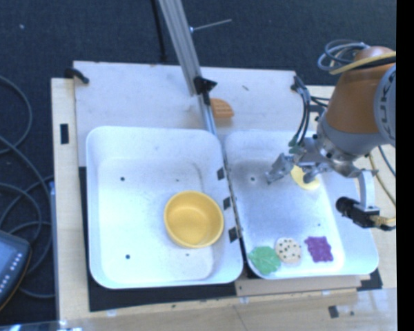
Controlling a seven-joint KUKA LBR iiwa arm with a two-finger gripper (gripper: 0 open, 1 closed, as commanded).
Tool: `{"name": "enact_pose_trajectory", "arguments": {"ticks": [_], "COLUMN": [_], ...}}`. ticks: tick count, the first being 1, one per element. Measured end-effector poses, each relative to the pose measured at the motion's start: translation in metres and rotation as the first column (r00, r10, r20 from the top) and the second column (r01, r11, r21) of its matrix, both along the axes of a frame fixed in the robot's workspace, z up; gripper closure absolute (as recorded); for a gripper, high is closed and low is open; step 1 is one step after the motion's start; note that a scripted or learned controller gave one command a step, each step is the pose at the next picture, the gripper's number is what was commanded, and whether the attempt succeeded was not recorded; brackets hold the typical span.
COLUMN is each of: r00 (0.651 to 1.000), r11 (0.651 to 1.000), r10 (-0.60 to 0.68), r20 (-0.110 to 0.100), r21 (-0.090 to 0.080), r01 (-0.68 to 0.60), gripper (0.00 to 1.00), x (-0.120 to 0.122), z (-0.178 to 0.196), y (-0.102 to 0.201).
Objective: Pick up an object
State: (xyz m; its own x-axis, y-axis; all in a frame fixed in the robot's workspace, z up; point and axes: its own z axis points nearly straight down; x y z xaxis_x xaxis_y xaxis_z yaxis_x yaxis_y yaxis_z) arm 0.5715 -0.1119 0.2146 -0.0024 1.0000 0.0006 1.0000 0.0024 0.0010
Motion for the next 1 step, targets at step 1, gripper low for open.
{"name": "enact_pose_trajectory", "arguments": {"ticks": [1], "r00": [1.0], "r11": [1.0], "r10": [-0.001], "r20": [0.001], "r21": [0.0], "r01": [0.001], "gripper": [0.0], "x": [0.0001], "z": [0.0001], "y": [-0.0001]}}
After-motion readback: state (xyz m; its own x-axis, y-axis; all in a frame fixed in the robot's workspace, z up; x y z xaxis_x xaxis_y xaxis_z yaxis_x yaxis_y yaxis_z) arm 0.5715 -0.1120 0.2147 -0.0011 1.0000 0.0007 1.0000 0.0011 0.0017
